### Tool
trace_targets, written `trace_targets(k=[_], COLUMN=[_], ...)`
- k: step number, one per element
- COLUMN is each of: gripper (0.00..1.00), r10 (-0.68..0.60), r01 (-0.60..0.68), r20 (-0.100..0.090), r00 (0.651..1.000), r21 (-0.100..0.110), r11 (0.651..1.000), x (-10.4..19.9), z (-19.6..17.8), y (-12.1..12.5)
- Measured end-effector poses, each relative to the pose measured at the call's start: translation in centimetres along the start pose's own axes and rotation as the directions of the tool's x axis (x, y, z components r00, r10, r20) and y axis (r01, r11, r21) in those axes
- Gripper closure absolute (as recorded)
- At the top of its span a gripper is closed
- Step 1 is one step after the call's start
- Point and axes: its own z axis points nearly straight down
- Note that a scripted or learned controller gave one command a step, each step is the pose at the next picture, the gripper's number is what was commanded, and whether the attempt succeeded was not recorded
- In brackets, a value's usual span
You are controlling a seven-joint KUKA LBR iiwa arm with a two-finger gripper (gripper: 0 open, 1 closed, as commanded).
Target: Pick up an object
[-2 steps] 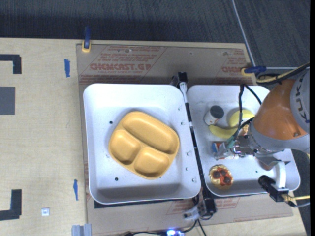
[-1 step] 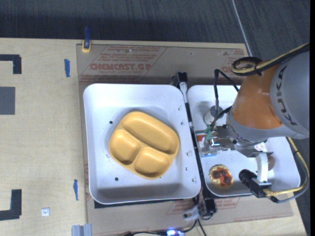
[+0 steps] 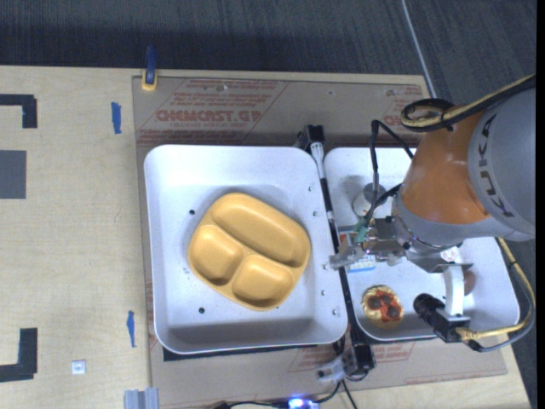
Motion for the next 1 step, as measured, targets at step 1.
trace_targets(k=[1], gripper=[0.00], r10=[0.000], r01=[0.000], r20=[0.000], r00=[1.000], r21=[0.000], r11=[1.000], x=[0.00], z=[0.00], y=[0.00])
